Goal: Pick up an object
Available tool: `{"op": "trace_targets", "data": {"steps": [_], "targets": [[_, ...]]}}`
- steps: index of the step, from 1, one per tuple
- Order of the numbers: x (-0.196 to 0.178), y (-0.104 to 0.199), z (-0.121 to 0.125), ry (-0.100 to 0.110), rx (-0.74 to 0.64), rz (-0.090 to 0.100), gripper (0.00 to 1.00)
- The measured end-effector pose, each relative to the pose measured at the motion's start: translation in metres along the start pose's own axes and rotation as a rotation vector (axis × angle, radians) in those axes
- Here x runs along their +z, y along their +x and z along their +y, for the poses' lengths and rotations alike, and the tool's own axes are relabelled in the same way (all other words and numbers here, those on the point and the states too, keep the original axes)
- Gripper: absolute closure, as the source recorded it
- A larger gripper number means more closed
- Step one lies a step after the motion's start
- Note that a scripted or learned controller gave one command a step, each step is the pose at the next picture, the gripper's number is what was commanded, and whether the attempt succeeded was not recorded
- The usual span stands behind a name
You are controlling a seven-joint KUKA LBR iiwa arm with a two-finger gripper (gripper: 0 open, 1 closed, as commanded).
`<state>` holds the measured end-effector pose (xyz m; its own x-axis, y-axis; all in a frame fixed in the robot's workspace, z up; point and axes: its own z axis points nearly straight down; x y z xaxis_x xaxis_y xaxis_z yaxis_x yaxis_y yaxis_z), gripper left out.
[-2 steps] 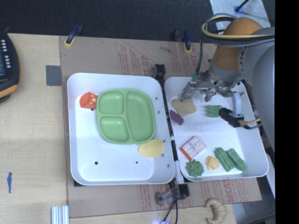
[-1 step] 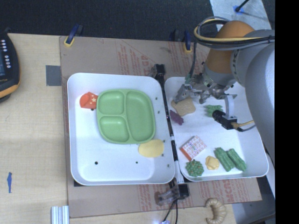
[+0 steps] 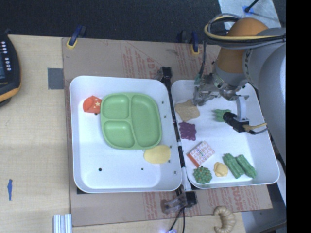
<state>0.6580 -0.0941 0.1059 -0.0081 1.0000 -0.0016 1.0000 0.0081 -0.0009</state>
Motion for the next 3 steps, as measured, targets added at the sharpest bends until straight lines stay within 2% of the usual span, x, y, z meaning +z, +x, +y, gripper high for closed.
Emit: {"op": "trace_targets", "data": {"steps": [1,2,3], "targets": [[0.001,0.0,0.0,0.001,0.0,0.0,0.0],[-0.024,-0.039,-0.014,-0.001,0.009,-0.001,0.0],[0.011,-0.082,-0.033,-0.004,0.006,-0.002,0.0]]}}
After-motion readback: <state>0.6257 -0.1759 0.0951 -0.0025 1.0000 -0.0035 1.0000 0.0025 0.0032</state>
